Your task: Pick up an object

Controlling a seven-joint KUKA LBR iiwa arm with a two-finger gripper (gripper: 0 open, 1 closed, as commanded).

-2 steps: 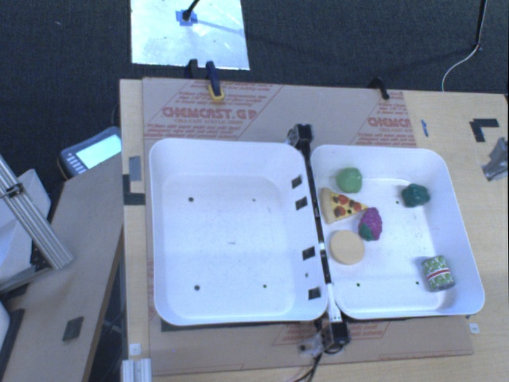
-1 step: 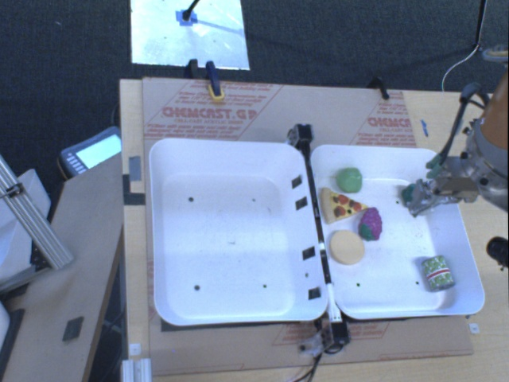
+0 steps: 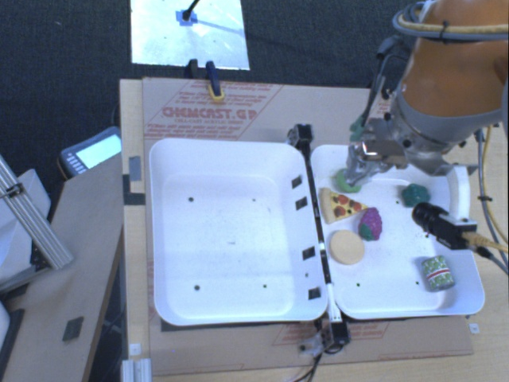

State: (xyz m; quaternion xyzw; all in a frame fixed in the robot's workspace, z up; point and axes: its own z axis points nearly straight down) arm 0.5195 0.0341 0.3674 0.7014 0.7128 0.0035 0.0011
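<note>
Cardboard under the bins reads "CHEMCAST"; tool state cannot be told

Lighting: bright, even, from overhead. White bins near overexposed, little surface detail. Glare: strong on the pale square sheet at top. Shadows: soft and short, faint along the bin walls. Focus: moderately soft throughout; printed lettering on the cardboard is legible but fuzzy. Dark floor grainy. Edge distortion: slight.
</note>
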